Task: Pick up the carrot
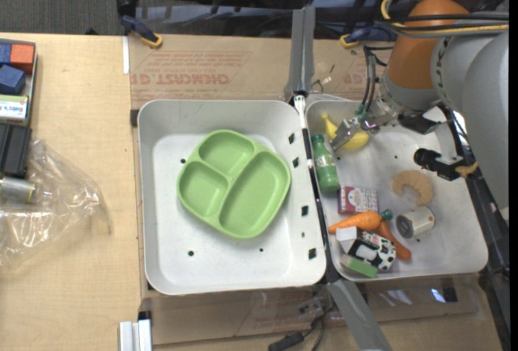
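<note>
The carrot (358,222) is orange with a green tip and lies flat near the front of the right bin (453,260), next to a pink box (358,200). My gripper (354,129) hangs over the back left corner of that bin, right at a yellow banana-like toy (346,139). It is well behind the carrot, with the pink box between them. Nothing of the carrot is touched by the gripper.
Around the carrot lie a green bottle (325,165), a croissant (414,186), a grey roll (417,222), a black-and-white toy (374,251) and a small orange piece (402,251). The left bin (162,260) holds a green divided plate (235,182). A plastic bag (44,196) lies on the bench at left.
</note>
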You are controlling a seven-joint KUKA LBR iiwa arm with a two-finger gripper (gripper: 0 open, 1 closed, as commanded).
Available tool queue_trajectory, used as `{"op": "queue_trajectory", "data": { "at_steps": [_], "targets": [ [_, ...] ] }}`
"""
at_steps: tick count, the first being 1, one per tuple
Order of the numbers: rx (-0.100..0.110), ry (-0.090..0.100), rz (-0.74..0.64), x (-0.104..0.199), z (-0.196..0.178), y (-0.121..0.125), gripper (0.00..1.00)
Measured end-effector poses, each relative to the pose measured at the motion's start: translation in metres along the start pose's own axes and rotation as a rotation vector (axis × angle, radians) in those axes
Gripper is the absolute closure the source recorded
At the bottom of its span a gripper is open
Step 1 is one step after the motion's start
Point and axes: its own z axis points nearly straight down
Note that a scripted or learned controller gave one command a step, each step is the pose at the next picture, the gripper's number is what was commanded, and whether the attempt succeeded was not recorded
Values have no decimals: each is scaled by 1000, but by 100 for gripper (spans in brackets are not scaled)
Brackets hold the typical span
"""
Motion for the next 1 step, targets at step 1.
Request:
{"op": "queue_trajectory", "data": {
  "at_steps": [1],
  "targets": [
    [2, -2, -3, 0, -9, 0, 100]
  ]
}}
